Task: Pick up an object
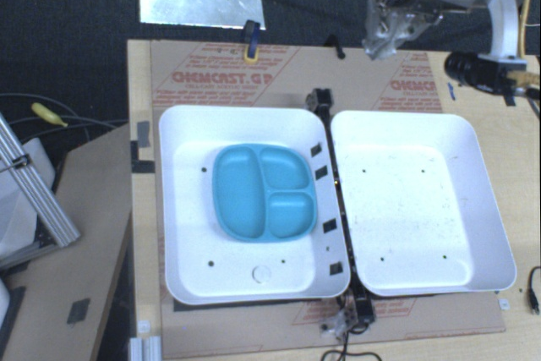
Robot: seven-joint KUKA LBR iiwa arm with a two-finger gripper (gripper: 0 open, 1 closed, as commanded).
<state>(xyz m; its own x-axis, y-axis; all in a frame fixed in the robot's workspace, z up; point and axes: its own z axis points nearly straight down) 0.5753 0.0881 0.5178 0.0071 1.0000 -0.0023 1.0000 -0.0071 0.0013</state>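
Toward the upper right of the frame, you are seeing the gripper (389,42), its opening impossible to tell, hanging beyond both bins, parked away from the blue divided plate (264,192) lying in the left bin (182,182).

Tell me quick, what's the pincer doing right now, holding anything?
Pincer: up above the bench behind the right bin, open or closed cannot be told.

A light blue divided plate (262,192) lies in the white left bin (190,266); the white right bin (482,207) is speckled with dark flecks. The board (279,68) beneath is tan with red lettering.
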